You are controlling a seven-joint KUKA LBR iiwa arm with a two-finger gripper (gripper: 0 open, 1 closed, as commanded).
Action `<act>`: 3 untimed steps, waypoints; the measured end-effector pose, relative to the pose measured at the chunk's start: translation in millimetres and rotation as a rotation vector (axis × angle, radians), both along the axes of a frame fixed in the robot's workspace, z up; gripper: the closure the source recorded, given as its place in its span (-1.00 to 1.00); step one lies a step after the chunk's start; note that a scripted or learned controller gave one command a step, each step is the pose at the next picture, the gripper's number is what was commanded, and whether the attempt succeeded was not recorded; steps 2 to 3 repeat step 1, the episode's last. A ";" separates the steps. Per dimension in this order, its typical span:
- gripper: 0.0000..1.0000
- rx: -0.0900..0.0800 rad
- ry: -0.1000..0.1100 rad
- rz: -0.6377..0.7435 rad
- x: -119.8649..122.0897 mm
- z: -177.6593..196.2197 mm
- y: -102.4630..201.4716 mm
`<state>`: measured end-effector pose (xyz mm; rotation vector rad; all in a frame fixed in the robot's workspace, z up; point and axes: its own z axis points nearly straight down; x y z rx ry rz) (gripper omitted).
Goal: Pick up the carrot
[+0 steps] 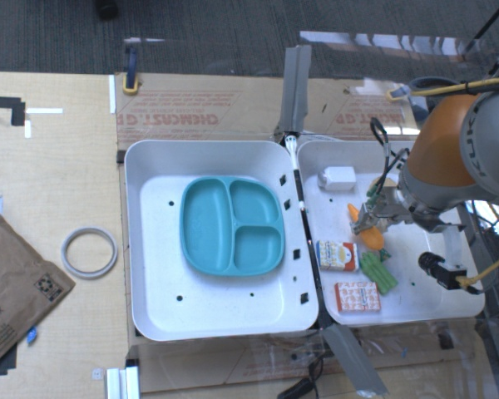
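The gripper (368,221) hangs low in the right bin (449,306), its tip at the carrot (371,238). Just below the carrot lies a green vegetable (377,272); to its left, a small carton (337,255). The left bin (150,248) carries a teal divided plate (231,225).

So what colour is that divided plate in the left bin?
The divided plastic plate is plain turquoise, shown clearly in the overhead camera view.

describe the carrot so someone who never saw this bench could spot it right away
Start at the right-hand shallow white bin, where the grey arm with the orange band reaches in. Just under the arm's end effector lies the small orange carrot, with a green vegetable below it. It is the only rounded, bright orange piece; its neighbours are green or printed boxes.
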<state>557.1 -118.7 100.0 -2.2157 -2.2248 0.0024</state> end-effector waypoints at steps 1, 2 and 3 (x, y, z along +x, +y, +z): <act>1.00 -0.003 0.000 -0.334 58.9 91.1 110.0; 1.00 -0.003 0.000 -0.334 58.9 91.1 110.0; 1.00 -0.003 0.000 -0.334 58.9 91.1 110.0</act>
